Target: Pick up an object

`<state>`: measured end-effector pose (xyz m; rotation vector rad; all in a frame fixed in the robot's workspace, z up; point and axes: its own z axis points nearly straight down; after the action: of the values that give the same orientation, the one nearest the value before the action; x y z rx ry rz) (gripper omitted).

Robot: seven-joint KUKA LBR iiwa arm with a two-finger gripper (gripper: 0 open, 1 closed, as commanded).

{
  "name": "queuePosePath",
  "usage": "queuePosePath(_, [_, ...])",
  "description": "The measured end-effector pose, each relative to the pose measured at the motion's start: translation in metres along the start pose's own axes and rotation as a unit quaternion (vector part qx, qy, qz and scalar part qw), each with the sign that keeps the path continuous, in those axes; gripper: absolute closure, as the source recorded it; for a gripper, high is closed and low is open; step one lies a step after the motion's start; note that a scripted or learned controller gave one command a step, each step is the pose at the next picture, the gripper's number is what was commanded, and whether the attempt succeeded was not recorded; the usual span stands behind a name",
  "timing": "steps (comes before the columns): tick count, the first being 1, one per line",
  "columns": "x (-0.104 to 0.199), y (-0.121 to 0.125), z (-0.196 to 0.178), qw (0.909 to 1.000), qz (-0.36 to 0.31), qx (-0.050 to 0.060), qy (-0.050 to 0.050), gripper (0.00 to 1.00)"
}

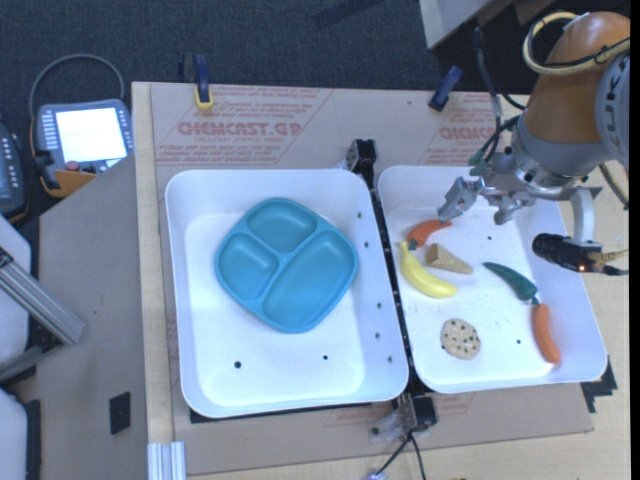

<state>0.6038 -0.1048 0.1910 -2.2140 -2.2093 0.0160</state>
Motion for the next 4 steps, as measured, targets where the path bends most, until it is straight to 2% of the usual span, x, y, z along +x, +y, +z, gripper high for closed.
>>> queuePosePath(1, [0.000,0.003,-0.008,1.0000,-0.001,-0.008,-0.001,0.00])
queuePosePath(3, [-0.003,0.000,0.108,1.0000,-0.001,-0.005,0.000,0.00])
queuePosePath(4, [-0.003,0.002,0.094,1.0000,0.000,-0.008,-0.001,1.00])
